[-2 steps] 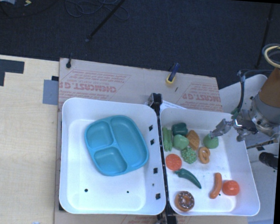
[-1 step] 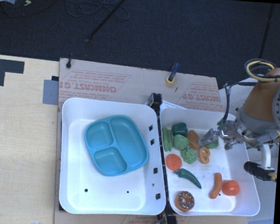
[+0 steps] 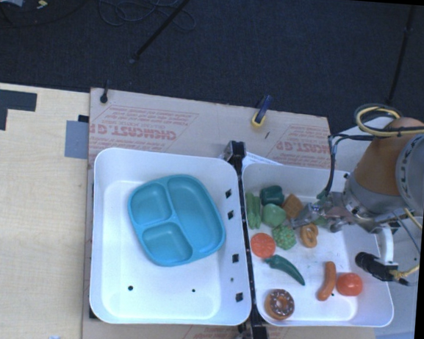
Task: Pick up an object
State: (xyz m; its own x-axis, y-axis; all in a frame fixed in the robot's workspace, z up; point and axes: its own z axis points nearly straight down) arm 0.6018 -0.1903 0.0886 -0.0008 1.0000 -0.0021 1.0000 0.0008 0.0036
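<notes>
**Gripper low over the toy food in the right bin**

Here's the grey arm with its orange band (image 3: 381, 163) reaching in from the right, and the metal two-finger gripper (image 3: 312, 218) sits low in the upper middle of the right-hand shallow white bin (image 3: 377, 309). Whether those fingers are spread or pressed together, I cannot tell; the tips blur into the clutter beneath them.

And what a clutter! Right at the gripper's tip lies a small orange-brown pastry-shaped toy (image 3: 309, 235), touching or just under it, hard to call. Just to its left, a brown chunk (image 3: 293, 205), a dark green block (image 3: 272, 194), a light green rounded piece (image 3: 273, 215) and a bumpy green broccoli-like toy (image 3: 285, 238) crowd together. A long pale green pod (image 3: 253, 209) lies along the bin's left wall.

Lower down, a red-orange round tomato toy (image 3: 263, 245) sits beside a dark green chilli pepper (image 3: 287, 268). Near the front, a chocolate-frosted doughnut (image 3: 280, 304). Over on the right, an orange sausage (image 3: 327, 280) lies just beside a red ball-shaped toy (image 3: 349, 284).

The left white bin (image 3: 106, 281) carries a turquoise plastic divided plate (image 3: 176, 219), three compartments, lying flat. Both bins rest on brown cardboard (image 3: 164, 128) on the pale wooden counter (image 3: 23, 215).
</notes>
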